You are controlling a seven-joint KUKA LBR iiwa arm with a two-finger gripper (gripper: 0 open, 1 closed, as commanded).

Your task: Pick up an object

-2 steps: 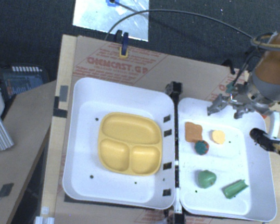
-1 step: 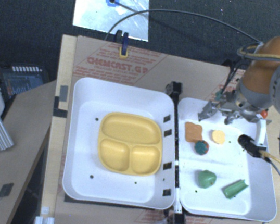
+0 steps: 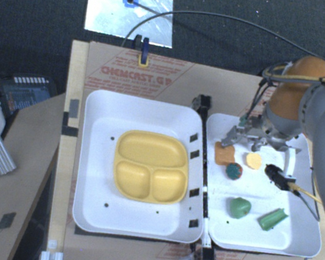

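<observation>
Well to the left of the orange block (image 3: 224, 154), across the divider, the left bin (image 3: 101, 110) holds a yellow tray (image 3: 150, 166), which plays no part in the coming move. The orange block lies flat near the far left corner of the right bin (image 3: 298, 237). It looks the likeliest thing to pick, since it sits just below and slightly left of the fingers (image 3: 232, 138). Its outline is nearly square; the slightly longer side seems to run from far to near, a little tilted, so it points no way strongly. A small mottled ball (image 3: 233, 171) lies just beside the block's near right corner. The fingers appear spread wide with nothing between them, one tip over the block's far edge and the other to the block's right, close to a yellow disc (image 3: 254, 162). Further right of the block and nearer the camera lie a green lump (image 3: 239, 207) and a green stick (image 3: 272, 218). A short shift left and down would probably centre the fingers on the block.
</observation>
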